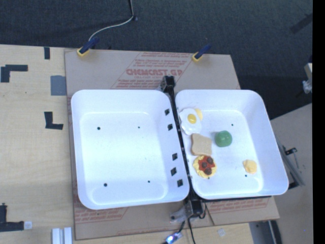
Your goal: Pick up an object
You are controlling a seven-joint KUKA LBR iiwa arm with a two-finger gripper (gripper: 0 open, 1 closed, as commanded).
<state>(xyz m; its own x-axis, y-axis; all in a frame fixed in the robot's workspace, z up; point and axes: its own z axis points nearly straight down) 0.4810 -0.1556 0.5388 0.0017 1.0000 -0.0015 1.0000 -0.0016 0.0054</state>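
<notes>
The right bin [254, 105] holds several toy foods. A fried egg [190, 119] lies by the bin's left wall. Just below it rests a slice of toast [201, 145]. A small pizza with red toppings [205, 166] sits under the toast. A green ball [223, 138] lies near the bin's middle. A small yellow piece [249, 166] sits toward the lower right.
The left bin [81, 105] stands beside the right one, joined by a black clip strip [174, 136]. Both rest on a cardboard sheet [147, 67] held by yellow and blue clamps [87, 46]. A cable [129, 4] runs across the dark floor at the top.
</notes>
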